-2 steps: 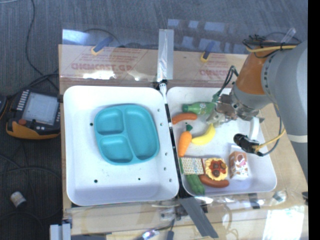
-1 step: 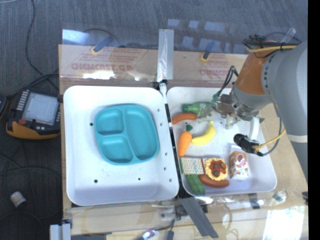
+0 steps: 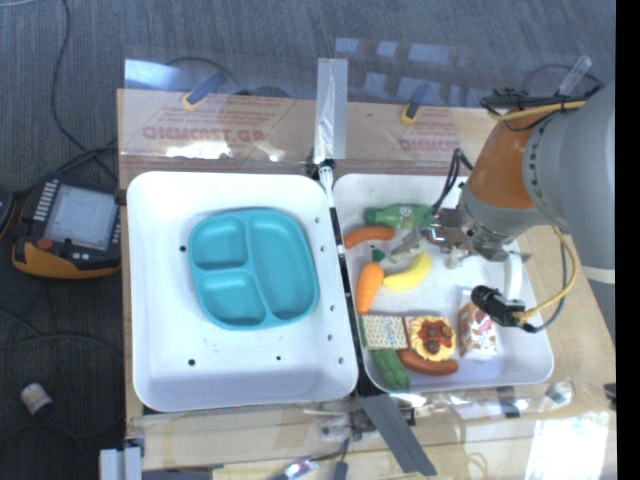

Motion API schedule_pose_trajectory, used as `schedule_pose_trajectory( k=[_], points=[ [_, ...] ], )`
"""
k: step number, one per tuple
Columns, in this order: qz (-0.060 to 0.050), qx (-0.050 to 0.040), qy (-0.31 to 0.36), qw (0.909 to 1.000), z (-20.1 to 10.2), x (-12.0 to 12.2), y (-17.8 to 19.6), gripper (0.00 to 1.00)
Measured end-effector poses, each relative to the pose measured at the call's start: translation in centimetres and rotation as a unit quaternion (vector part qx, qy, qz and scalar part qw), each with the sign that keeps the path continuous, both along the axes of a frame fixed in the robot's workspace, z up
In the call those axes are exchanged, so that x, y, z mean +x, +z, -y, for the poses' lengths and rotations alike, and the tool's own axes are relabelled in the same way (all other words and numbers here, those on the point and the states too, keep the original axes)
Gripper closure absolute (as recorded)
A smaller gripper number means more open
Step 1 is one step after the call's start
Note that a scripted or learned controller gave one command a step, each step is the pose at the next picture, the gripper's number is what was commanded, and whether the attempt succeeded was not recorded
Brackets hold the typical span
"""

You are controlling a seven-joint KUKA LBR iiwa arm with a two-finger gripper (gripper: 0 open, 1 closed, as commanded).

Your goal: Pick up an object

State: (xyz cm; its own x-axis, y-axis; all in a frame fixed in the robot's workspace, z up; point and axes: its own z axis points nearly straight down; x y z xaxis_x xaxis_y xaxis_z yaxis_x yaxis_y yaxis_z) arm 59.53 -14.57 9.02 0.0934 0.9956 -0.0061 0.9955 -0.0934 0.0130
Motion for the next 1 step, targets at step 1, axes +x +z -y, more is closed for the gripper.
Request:
schedule_pose_trajectory(
  k=[1],
  points=[
    [0.0, 0.0028, 0.0, 1.0, -0.15, 0.02, 1.09, 1.0]
  ],
)
